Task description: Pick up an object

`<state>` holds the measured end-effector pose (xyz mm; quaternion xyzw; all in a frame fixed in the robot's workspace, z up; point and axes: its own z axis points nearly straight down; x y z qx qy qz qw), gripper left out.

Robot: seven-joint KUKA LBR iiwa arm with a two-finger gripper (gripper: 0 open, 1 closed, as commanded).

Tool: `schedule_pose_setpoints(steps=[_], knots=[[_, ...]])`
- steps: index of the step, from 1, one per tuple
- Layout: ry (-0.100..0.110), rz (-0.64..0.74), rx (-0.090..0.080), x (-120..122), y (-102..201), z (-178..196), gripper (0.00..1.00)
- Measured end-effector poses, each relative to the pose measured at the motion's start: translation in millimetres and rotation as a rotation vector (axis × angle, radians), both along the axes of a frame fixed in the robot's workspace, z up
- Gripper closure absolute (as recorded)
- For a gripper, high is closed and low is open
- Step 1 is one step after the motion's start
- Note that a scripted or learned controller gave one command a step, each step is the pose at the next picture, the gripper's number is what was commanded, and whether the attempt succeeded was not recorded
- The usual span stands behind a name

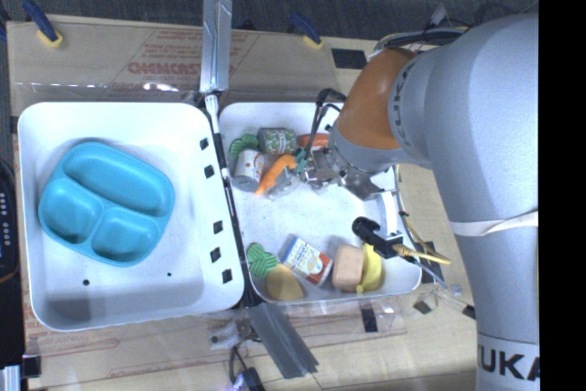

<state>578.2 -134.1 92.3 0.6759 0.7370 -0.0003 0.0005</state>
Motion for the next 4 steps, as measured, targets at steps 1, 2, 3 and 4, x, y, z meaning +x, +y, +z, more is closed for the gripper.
schedule_pose_setpoints(steps=[1, 2, 3, 4], knots=[[0.001, -0.116, 0.001, 54, -12, 0, 0.00], [0.002, -0.240, 0.001, -20, -31, 48, 0.00], [0.002, -0.219, 0.001, 68, -37, 43, 0.00], [0.004, -0.344, 0.002, 10, -18, 66, 0.00]])
